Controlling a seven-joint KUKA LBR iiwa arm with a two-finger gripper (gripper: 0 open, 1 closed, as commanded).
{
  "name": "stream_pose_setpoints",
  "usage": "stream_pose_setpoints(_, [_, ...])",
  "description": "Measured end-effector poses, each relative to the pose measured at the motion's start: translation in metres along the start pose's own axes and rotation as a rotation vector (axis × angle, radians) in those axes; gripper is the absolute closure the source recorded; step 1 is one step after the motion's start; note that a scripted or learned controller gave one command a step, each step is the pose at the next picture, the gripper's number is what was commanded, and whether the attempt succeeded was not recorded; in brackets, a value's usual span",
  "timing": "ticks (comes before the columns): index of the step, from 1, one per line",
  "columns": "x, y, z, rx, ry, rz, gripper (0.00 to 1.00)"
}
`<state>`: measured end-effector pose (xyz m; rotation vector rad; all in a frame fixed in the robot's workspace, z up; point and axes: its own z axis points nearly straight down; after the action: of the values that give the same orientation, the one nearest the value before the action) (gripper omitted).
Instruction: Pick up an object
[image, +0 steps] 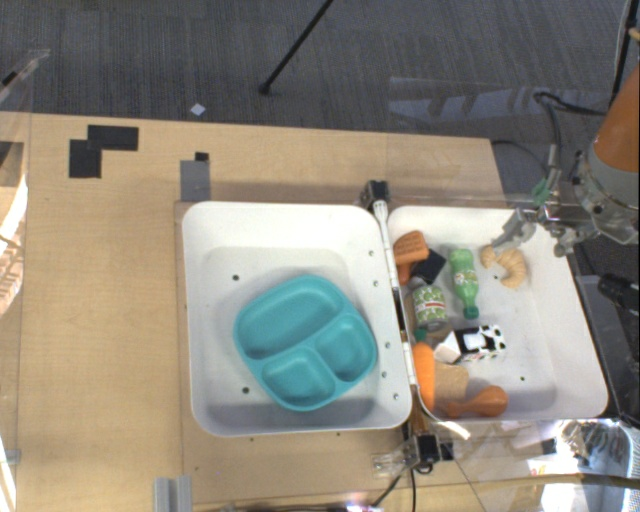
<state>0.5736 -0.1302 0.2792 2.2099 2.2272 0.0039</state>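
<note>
Down from the fixed overhead camera we go, and the bench carries the two white bins side by side: the left bin (200, 330) holds a teal divided plate (305, 342) sitting a little off square, while the right bin (570, 330) is where the action is. The arm (615, 140) reaches in from the right, orange band showing at the frame's edge, and the gripper (525, 228) hangs over the far right part of that bin, just above and beside a pale croissant-shaped toy (510, 264). Whether the jaws stand apart or together I cannot tell at this size; nothing is visibly between them. Scattered along the bin's left wall are the other candidates: a brown bread-like piece (408, 247), a green bottle (462, 281), a small green-labelled can (430, 304), a black-and-white cow-patterned toy (480, 343), an orange carrot-like piece (424, 370) and a brown sausage-shaped toy (475, 402). My read is that this is the approach step: nothing lifted yet, with the croissant the nearest target. The next move calls for settling the tool squarely over that toy, descending so it sits between the two sides, closing, then rising clear of the bin wall, which lies close by on the far side.
</note>
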Motion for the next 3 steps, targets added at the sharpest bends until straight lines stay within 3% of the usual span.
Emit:
stream_pose_setpoints(1, [0.019,0.018,0.131,0.009,0.005,-0.344,0.0])
stream_pose_setpoints(2, [0.033,0.013,0.185,-0.018,-0.012,-0.158,0.0])
stream_pose_setpoints(3, [0.036,0.017,0.172,-0.025,-0.007,-0.162,1.0])
